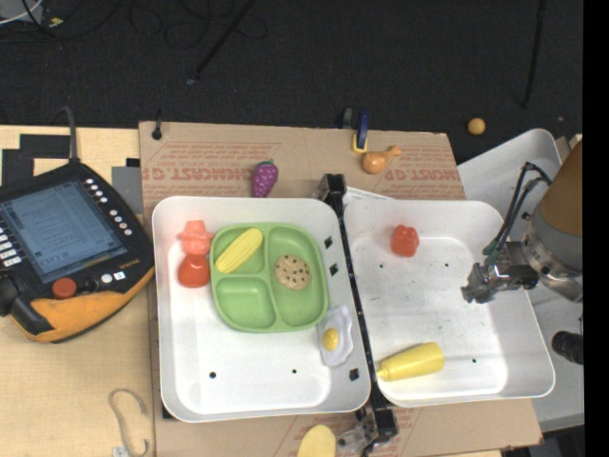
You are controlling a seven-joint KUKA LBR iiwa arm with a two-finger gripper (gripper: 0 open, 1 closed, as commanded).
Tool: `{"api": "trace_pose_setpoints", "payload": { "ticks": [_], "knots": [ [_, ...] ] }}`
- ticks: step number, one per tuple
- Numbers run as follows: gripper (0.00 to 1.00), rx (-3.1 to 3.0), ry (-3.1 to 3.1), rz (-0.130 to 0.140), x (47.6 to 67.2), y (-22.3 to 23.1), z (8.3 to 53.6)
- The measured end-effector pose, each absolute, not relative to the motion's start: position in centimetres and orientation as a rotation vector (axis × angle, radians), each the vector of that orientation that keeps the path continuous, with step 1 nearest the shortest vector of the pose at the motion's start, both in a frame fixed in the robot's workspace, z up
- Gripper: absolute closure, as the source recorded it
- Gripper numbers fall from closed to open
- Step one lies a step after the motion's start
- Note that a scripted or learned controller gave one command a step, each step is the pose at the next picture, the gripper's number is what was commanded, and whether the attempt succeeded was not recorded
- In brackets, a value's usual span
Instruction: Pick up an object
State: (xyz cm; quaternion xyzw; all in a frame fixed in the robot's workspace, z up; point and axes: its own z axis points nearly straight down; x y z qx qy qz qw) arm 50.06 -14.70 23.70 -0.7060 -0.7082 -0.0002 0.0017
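My gripper [479, 288] hangs over the right edge of the right bin [447, 393], coming in from the right. A red toy pepper [404, 241] lies in the bin's upper middle, well to the left of the gripper. Along the bin's front lies a yellow bottle-shaped toy [411, 361], below and left of the gripper. In the left bin [190, 388] a green divided plate [249, 305] carries a yellow corn cob [236, 249] and a cookie [292, 272]. A red-and-pink toy [194, 255] stands left of the plate. A fried egg toy [332, 336] rests by the divider.
A purple grape bunch [265, 177] and an orange pear-shaped toy [378, 159] lie on the cardboard behind the bins. A teach pendant [67, 246] sits at the left. A yellow item [317, 441] rests in front of the bins. An orange ball [476, 126] lies at the far right.
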Motion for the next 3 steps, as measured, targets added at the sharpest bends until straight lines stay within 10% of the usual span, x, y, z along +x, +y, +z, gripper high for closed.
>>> {"api": "trace_pose_setpoints", "payload": {
  "ticks": [3],
  "knots": [
    [1.0,-2.214,-2.224,0.0,50.2,2.5,23.4]
  ]
}}
